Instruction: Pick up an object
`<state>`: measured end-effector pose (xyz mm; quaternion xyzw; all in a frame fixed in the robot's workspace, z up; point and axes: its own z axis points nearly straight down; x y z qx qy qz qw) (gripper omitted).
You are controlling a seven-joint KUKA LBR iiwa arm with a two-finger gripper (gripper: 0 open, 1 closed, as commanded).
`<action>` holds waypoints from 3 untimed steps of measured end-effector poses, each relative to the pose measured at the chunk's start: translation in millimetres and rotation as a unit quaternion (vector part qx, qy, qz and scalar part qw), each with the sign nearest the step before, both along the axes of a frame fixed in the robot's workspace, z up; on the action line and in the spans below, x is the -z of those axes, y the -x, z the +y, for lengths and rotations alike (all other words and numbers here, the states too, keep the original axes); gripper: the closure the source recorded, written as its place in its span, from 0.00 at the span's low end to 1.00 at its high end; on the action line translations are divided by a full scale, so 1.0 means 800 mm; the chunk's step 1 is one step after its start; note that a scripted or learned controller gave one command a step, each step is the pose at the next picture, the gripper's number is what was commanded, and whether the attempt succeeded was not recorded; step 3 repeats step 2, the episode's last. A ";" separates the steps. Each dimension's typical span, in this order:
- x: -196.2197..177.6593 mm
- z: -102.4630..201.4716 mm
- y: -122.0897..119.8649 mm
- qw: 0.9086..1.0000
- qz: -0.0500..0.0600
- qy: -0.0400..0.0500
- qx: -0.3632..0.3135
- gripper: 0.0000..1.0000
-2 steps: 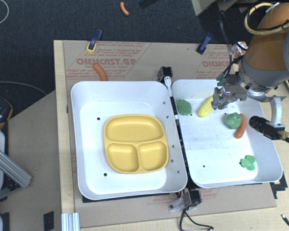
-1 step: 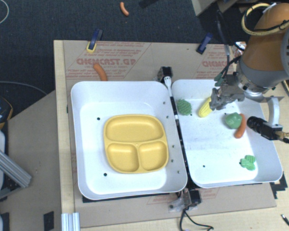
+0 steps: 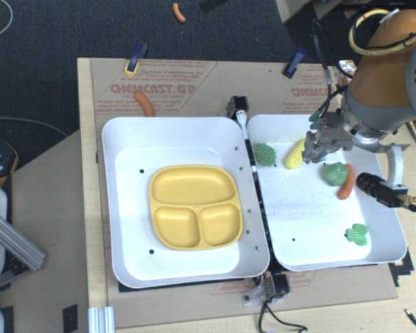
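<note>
Dark carpet surrounds my table (image 3: 194,82); both white bins sit on it, and the gripper (image 3: 317,146) hangs low in the right bin (image 3: 319,241). I can't tell its finger state. The yellow corn (image 3: 295,156) lies just beside it, toward the left bin. I worry a descent could nudge the corn aside, or catch the green toy (image 3: 335,173).

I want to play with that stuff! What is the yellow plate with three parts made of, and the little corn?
The yellow plate looks like smooth moulded plastic: one even colour, rounded edges, a soft shine. The corn seems to be a plastic or rubber toy, with a bright, even yellow, but it is too small to tell which. The white bin under the plate looks like thin glossy plastic too.
</note>
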<state>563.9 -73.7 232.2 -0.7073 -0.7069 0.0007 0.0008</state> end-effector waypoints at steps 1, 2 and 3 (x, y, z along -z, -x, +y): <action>0.009 -0.009 0.006 1.000 0.000 0.000 0.000 1.00; 0.022 -0.005 -0.010 1.000 -0.001 0.001 0.000 1.00; 0.022 -0.005 -0.010 1.000 -0.001 0.001 0.000 1.00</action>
